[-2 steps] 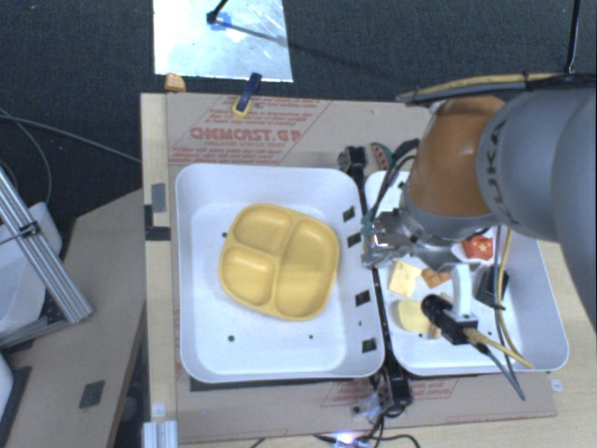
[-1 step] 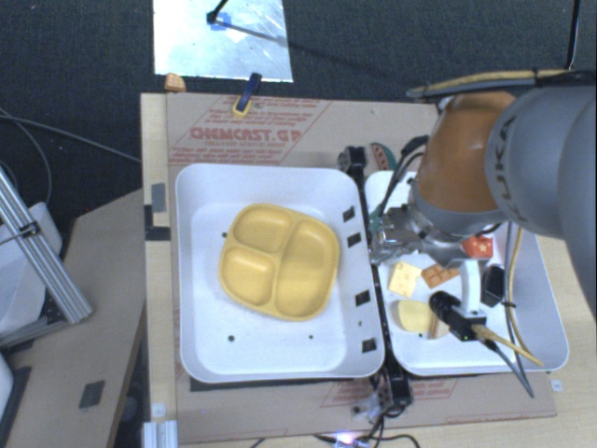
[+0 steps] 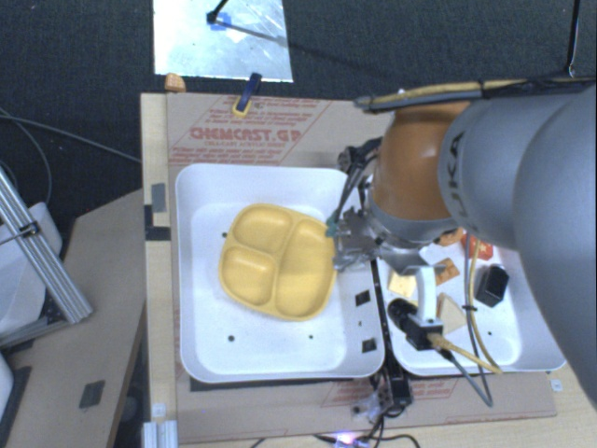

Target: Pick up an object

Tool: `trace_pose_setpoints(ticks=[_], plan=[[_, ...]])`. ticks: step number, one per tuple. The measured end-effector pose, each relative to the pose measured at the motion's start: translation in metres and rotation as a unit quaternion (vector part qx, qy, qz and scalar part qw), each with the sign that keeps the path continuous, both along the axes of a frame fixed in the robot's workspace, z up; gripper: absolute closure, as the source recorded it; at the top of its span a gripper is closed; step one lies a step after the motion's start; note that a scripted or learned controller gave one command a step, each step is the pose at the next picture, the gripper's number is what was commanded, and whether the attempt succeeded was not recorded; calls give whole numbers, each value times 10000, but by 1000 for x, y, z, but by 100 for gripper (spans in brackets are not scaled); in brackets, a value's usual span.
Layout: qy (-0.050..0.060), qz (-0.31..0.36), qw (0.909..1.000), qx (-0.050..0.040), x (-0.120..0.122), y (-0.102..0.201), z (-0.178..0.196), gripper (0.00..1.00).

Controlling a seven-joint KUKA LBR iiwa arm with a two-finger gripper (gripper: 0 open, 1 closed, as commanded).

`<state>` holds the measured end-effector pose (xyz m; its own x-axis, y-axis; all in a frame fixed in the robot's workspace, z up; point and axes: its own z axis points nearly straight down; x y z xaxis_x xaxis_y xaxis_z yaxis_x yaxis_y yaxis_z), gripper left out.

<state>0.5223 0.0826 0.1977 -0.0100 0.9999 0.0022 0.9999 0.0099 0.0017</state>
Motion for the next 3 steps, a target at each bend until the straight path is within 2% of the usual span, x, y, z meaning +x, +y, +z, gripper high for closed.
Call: trace_pose_setpoints(ticks=[1, 3], plan=[[-51, -5, 10000, 10, -29, 24, 138, 100], [-36, 37, 10000, -3, -27, 23, 153, 100]])
